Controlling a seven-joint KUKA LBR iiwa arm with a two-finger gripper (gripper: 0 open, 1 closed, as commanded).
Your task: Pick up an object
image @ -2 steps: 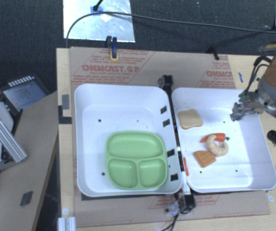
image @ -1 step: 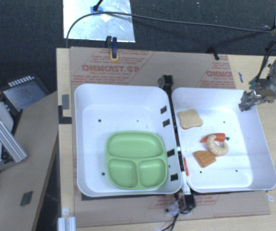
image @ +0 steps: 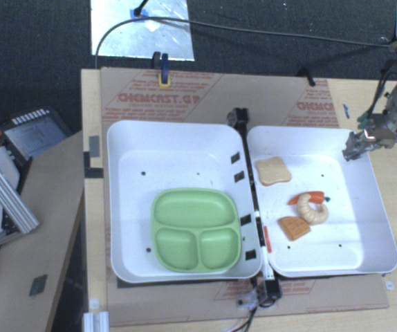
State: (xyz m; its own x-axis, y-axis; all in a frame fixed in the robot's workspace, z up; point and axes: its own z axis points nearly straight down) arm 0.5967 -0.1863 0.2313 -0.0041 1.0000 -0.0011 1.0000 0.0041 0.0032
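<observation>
Right now your gripper (image: 357, 147) sits at the right edge of the frame, over the upper right corner of the right bin (image: 375, 254), and nothing lies between its tips. You cannot tell from this slanted view whether it is spread or pressed together, so check that before you descend.

Your candidates all lie in that right bin, left of and below the gripper. The bread slice (image: 273, 171) is in the bin's upper left part, alone on bare floor. Lower, toward the middle, the shrimp (image: 310, 208) curls with a small cracker (image: 294, 227) just beside it, apparently touching.

You would probably do best to take the bread slice: it stands apart, so the tips can straddle it without nudging a neighbour. Centre over it, come straight down, and close across its narrower width.

The green divided plate (image: 196, 229) in the left bin (image: 126, 144) looks too broad for a clean pinch.
</observation>
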